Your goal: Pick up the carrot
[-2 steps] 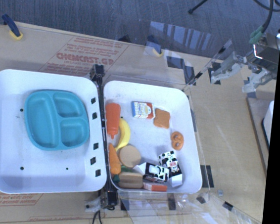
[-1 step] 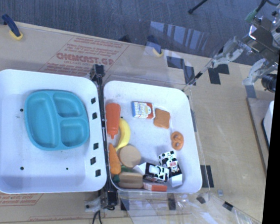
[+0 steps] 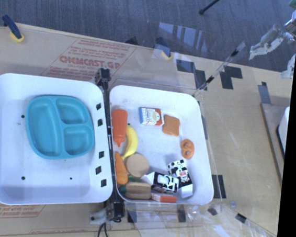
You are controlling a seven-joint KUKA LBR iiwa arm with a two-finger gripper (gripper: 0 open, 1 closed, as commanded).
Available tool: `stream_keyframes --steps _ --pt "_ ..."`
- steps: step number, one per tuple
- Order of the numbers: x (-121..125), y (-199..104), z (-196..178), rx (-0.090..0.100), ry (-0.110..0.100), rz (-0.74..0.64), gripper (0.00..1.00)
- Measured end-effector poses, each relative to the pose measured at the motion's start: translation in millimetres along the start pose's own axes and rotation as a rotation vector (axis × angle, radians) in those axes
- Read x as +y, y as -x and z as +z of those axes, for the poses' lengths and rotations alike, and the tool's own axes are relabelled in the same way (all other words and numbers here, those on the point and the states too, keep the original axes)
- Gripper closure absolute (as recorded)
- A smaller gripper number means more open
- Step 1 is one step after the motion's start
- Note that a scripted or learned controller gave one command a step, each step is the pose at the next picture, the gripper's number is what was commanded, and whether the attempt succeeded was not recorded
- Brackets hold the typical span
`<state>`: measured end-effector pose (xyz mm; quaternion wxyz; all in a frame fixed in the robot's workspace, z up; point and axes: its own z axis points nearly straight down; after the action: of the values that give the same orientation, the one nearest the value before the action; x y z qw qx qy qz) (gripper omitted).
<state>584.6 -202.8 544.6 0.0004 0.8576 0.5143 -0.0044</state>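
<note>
The carrot (image 3: 120,169), a short orange tapered piece, lies in the right bin (image 3: 203,121) against its left wall, near the front. Its upper end touches the yellow banana (image 3: 130,142) and its right side rests against a round tan bun (image 3: 137,165). A red-orange bottle shape (image 3: 118,125) lies just behind it along the same wall. A brown bread-like piece (image 3: 138,190) sits at its lower end.
The right bin also holds a small milk carton (image 3: 150,116), an orange-brown slab (image 3: 171,125), a small orange pretzel-like piece (image 3: 187,148), black-and-white cow-patterned cartons (image 3: 176,177) and a small red item (image 3: 165,198). The left bin (image 3: 1,168) holds a blue divided plate (image 3: 60,126).
</note>
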Motion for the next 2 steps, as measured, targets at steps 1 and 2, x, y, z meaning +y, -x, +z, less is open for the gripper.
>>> stream_keyframes --steps 1,2 --pt "29 -19 2 0.000 -0.002 0.135 0.00" --pt "62 -37 3 -0.002 -0.004 0.095 0.00"
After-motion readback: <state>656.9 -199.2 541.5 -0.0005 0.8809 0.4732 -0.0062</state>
